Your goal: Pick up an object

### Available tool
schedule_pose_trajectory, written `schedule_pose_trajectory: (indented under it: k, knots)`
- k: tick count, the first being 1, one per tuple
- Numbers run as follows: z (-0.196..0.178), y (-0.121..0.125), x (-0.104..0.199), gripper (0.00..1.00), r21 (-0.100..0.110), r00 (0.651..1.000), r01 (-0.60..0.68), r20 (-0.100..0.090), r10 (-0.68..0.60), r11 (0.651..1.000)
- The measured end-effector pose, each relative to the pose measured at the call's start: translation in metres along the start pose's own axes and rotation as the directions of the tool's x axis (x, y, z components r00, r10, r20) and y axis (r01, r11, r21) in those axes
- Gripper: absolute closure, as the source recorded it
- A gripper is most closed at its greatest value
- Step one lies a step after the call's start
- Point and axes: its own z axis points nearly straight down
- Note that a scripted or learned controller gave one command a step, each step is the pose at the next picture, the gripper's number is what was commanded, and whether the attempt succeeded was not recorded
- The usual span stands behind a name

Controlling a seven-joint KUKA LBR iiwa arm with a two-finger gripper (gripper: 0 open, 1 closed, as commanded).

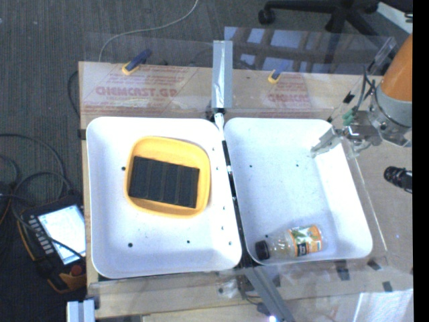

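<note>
A small bottle (293,241) with a dark cap and an orange-and-green label lies on its side near the front wall of the right bin (281,173). In the left bin (107,240) sits a yellow dish (167,151) with a black ribbed block (164,182) resting on it. My gripper (337,146) hangs over the far right corner of the right bin, well behind the bottle. It is open, with nothing between its fingers.
A metal divider post (222,72) stands behind the seam between the bins. Two clamps (136,60) sit on the board behind the bins. Cables and a handheld pendant (57,230) lie on the floor at the left.
</note>
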Motion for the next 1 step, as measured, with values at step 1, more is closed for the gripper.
schedule_pose_trajectory:
  k: [1]
  knots:
    - [0.0412, -0.0188, -0.0203, 0.0, -0.001, 0.999, 0.046, 0.002, -0.046, 0.999]
